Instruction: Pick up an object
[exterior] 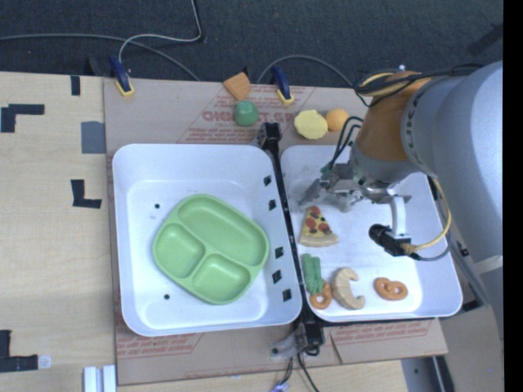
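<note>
Open white floor is seen in the right bin [437, 296] around the arm [409, 129]. Its near end is crowded by a pizza slice [316, 228], green piece [311, 269], croissant [347, 288] and pretzel [391, 288]. The left bin [131, 178] is largely taken up by a green tray [211, 248].

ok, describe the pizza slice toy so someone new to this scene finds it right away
Look in the right white bin, along its left wall next to the divider. The triangular toy pizza slice lies about halfway down that wall, just below the gripper and above a green stick-shaped toy. It is the only wedge there, yellow with red spots.
</note>
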You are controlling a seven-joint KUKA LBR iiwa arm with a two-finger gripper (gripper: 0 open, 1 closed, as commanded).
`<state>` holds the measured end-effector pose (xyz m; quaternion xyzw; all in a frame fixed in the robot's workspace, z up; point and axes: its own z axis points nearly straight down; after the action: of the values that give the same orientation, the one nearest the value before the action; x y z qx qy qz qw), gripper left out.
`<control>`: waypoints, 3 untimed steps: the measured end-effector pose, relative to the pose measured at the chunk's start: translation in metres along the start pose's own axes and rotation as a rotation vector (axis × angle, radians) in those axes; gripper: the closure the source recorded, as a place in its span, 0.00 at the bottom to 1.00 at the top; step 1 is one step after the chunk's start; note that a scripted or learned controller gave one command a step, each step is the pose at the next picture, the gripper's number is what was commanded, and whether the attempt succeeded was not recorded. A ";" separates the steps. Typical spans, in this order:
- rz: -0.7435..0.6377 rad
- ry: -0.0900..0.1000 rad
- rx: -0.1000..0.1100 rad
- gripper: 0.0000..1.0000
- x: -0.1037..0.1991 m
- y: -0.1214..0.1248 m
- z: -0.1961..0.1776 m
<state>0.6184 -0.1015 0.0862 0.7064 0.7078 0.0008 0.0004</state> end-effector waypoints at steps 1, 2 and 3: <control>0.001 -0.002 -0.003 0.00 0.005 -0.018 0.000; 0.002 -0.003 -0.004 0.00 0.006 -0.027 0.000; 0.000 -0.003 -0.005 0.00 0.006 -0.040 0.000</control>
<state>0.5785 -0.0960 0.0866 0.7065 0.7077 0.0016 0.0031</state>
